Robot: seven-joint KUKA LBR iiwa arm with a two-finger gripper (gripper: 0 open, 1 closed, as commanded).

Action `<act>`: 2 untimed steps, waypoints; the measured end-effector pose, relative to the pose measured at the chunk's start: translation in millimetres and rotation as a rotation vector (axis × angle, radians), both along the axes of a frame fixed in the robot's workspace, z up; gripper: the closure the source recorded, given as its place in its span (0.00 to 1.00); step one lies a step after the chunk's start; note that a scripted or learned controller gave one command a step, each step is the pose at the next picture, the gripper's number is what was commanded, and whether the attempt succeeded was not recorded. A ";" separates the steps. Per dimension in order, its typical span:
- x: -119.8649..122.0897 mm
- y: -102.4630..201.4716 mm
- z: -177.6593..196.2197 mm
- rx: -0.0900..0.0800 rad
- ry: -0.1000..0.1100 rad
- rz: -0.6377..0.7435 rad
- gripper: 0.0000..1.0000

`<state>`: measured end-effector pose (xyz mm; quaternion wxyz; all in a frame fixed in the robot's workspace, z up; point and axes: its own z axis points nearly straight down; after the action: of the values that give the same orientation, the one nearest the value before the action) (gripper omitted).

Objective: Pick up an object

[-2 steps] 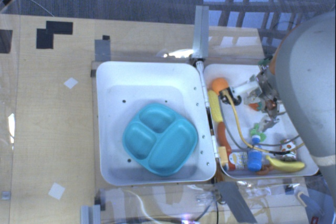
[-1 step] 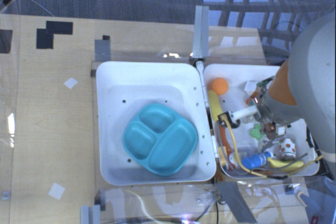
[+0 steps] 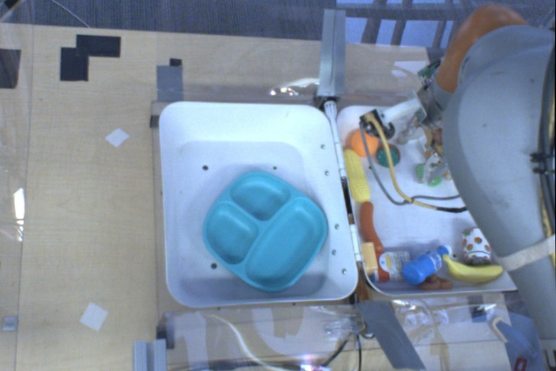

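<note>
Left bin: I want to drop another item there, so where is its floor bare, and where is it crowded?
The left bin is bare all round the blue plate, widest between the plate and the far wall. The right bin is crowded: corn, banana and bottle line its edges, with the arm above.

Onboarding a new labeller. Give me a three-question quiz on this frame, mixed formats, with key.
1. True or false: the blue divided plate lies in the left bin.
2. Multiple choice: the banana lies at which part of the right bin? A) far corner B) near edge C) outside it
3. Fill in: the corn cob lies along the right bin's ____ wall, seen from the camera.

Key
1. True.
2. B. It sits by the blue bottle, near the bin's front edge.
3. Left. It runs beside the divider, above a red, sausage-like item.
</note>
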<state>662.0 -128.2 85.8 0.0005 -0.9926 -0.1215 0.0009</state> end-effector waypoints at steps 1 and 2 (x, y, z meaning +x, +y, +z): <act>-41.3 -3.6 10.5 0.000 -0.005 0.239 0.00; -3.3 40.5 1.1 0.001 -0.002 0.225 0.00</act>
<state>658.7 -87.7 86.9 0.0009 -0.9727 -0.2320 -0.0004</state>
